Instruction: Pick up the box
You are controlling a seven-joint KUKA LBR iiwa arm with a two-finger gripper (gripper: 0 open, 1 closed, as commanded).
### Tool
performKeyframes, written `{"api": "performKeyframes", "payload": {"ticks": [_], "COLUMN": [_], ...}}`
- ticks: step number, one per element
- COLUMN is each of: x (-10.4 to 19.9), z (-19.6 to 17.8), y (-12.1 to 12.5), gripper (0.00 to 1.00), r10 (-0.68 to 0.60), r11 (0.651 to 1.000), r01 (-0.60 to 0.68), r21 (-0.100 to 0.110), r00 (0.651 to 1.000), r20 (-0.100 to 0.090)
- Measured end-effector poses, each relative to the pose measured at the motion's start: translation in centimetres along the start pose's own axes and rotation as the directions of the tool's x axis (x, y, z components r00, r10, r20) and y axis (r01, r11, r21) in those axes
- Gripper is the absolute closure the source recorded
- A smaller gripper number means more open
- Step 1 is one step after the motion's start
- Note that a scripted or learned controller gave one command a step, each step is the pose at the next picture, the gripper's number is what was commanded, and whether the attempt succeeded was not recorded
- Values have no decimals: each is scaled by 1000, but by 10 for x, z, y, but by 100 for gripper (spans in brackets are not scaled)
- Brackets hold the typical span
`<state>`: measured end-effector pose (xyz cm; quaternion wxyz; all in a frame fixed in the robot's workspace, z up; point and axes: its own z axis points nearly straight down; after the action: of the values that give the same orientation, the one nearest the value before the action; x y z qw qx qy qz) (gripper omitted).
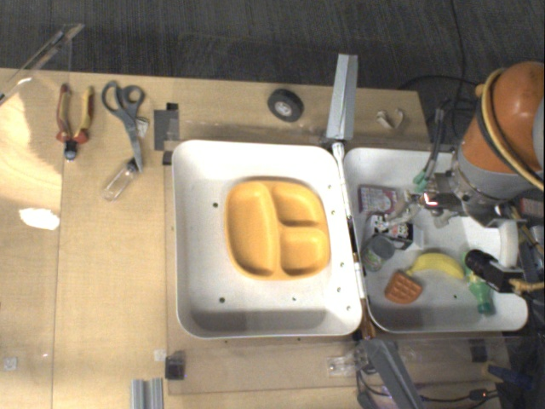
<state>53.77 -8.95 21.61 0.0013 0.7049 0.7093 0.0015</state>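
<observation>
The box [378, 199], small and flat with a purple and white print, lies in the upper left part of the right bin [451, 320]. My gripper [473, 208] hangs over the upper right part of that bin, under the grey wrist and orange band. It is to the right of the box and apart from it.
In the right bin lie a banana [438, 265], an orange ridged piece [404, 288], a grey lump [379, 248], a small mixed-colour item [397, 227] and a green item [483, 297]. The left bin [196, 228] holds a yellow compartment tray [278, 227]. Scissors [128, 113], pliers [73, 118] and a tape roll [285, 104] lie on the bench.
</observation>
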Motion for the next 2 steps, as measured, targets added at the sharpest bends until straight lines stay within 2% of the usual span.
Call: {"api": "performKeyframes", "payload": {"ticks": [1,2], "x": [-31,-31], "z": [116,104], "y": [57,60], "gripper": [0,100], "r10": [-152,-154], "r11": [988,988], "r01": [152,154], "r21": [-4,-10], "r00": [988,988], "r20": [1,2]}}
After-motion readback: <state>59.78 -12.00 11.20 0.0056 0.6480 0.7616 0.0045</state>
